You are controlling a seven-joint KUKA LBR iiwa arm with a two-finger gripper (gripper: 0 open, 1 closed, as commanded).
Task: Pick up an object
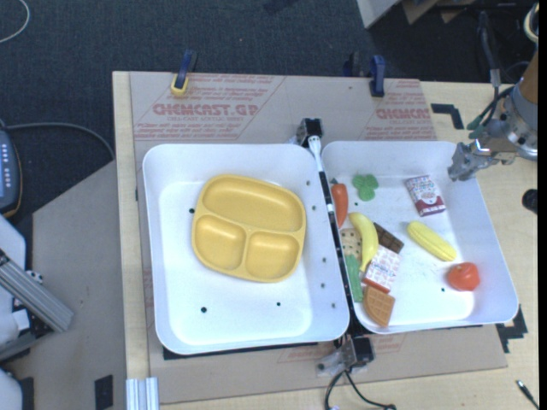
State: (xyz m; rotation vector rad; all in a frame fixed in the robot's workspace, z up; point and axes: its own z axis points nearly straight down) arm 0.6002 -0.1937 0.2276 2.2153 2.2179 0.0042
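Here the gripper [464, 162] hovers at the far right corner of the right bin [491, 220], over its rim; whether it is released or clenched I cannot tell, and nothing shows in it. The things to pick lie in this bin: a red packet [425, 194] nearest the gripper, a green piece [366, 185] to its left, a corn cob [432, 240] and a tomato [462, 276] nearer. Along the left wall crowd a carrot [340, 202], a banana [367, 237], a dark bar [387, 238], a white packet [382, 270] and a cracker [379, 307], touching or overlapping. The left bin [171, 254] holds a yellow tray [249, 227]. Both bins sit on the desk [137, 143].
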